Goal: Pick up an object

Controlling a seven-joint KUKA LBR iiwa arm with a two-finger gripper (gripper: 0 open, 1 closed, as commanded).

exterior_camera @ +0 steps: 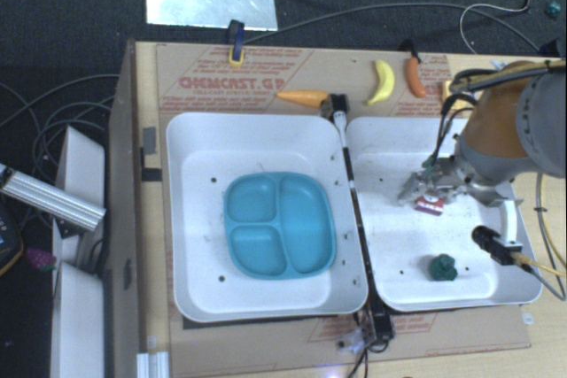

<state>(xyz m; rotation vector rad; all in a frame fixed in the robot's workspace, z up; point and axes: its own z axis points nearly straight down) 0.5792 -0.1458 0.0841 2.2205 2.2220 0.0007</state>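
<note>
One small red-and-white object (431, 206) lies in the right bin (390, 279) right under your gripper (431, 188), whose jaws' state you cannot tell, so a slightly off descent could nudge it aside, leaving only the green toy (442, 267) nearby.

We see the arm (523, 124) cut off by the right edge, so its base lies outside the view. The gripper (431, 188) is small and blurred, and we cannot tell how its fingers stand. A small red and white object (431, 206) lies just beneath it, too small to identify and partly covered from above. The dark green object (443, 267) is also too blurred to name. The print on the tabletop (257, 75) is partly unreadable.
</note>
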